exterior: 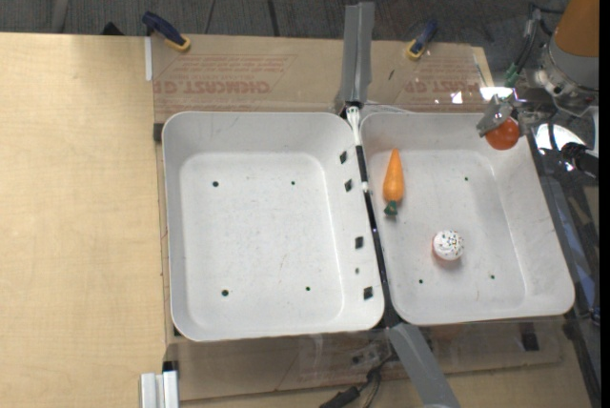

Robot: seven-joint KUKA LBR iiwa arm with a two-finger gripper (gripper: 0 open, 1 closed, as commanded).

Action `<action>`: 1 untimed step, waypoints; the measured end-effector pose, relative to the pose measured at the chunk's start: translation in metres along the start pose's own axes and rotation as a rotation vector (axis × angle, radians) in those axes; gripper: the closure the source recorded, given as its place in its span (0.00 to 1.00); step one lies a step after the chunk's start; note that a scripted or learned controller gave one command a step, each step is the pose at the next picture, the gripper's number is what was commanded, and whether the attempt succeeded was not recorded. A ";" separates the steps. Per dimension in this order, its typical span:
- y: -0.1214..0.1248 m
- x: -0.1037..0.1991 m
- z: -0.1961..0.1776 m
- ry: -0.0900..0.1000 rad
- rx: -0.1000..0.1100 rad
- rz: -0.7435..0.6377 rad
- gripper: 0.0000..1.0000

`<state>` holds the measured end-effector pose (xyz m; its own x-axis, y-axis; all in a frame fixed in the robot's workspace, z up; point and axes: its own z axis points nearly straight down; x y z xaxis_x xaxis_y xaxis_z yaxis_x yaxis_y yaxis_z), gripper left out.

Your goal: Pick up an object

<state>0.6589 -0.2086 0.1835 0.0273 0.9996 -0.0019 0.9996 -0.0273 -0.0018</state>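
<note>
My gripper (501,126) hangs over the far right corner of the right bin (534,301), shut on a small red-orange ball (503,135) that shows just below a grey finger (493,117). The ball is over the bin's far rim, apart from the other objects. On the right bin's floor an orange toy carrot (393,177) with a green stub lies near the left wall. A white speckled ball (448,245) rests near the bin's middle. The arm's orange band (581,15) rises at the upper right.
The left bin (172,206) stands beside the right one, with a grey divider post (357,53) between them at the back. Two clamps (167,31) (420,40) hold the cardboard base. Cables and dark hardware (572,168) crowd the right bin's right side.
</note>
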 end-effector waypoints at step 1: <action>0.000 0.008 -0.014 -0.001 -0.003 -0.038 1.00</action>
<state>0.6590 -0.2005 0.1974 -0.0109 0.9999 -0.0027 0.9999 0.0109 0.0011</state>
